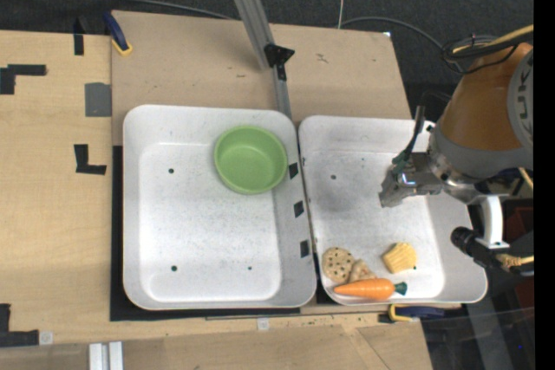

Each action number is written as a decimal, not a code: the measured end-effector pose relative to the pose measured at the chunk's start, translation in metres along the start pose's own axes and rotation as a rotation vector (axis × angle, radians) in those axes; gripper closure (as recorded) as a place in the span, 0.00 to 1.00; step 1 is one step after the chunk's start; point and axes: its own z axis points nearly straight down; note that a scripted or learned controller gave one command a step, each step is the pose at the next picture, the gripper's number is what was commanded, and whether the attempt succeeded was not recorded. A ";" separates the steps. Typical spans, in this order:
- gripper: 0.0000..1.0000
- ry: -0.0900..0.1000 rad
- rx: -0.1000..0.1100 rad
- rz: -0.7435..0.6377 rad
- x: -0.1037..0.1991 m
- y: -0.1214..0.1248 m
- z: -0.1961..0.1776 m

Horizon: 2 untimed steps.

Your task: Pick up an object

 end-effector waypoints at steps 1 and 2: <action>1.00 0.000 0.000 0.000 0.000 0.001 -0.051; 1.00 0.003 0.007 -0.006 0.062 -0.004 -0.047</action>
